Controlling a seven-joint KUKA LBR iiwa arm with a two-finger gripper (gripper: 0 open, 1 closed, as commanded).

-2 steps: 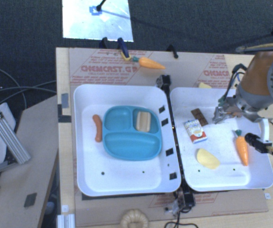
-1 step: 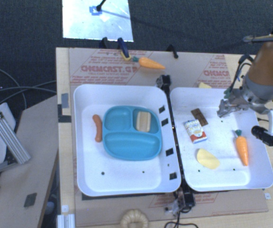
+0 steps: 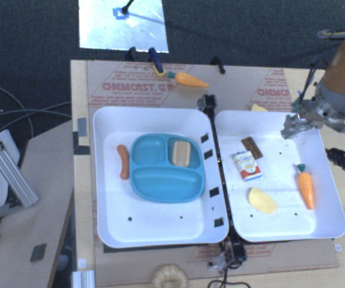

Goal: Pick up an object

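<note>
Presently, the gripper (image 3: 293, 126) hangs over the far right corner of the right bin (image 3: 280, 230); whether its fingers are apart or together cannot be told, and nothing is seen between them. Right bin contents: a carrot (image 3: 306, 188) near the right edge, leafy end pointing to the far side; a small carton (image 3: 246, 165) near the middle, with a brown bar (image 3: 252, 147) just beyond it toward the far edge; a pale yellow piece (image 3: 262, 201) toward the near edge. All lie well apart from the gripper (the carrot is the closest). Left bin (image 3: 154, 230): a blue divided plate (image 3: 163, 168) sits at the centre, holding a tan slice (image 3: 180, 154) in its far right compartment; a sausage (image 3: 123, 161) lies beside the plate, toward the left edge. Outside the bins, a second carrot (image 3: 187, 80) rests on the cardboard sheet (image 3: 238, 86) beyond the left bin's far edge. A pale ring (image 3: 169, 276) lies at the bench's near edge.
</note>
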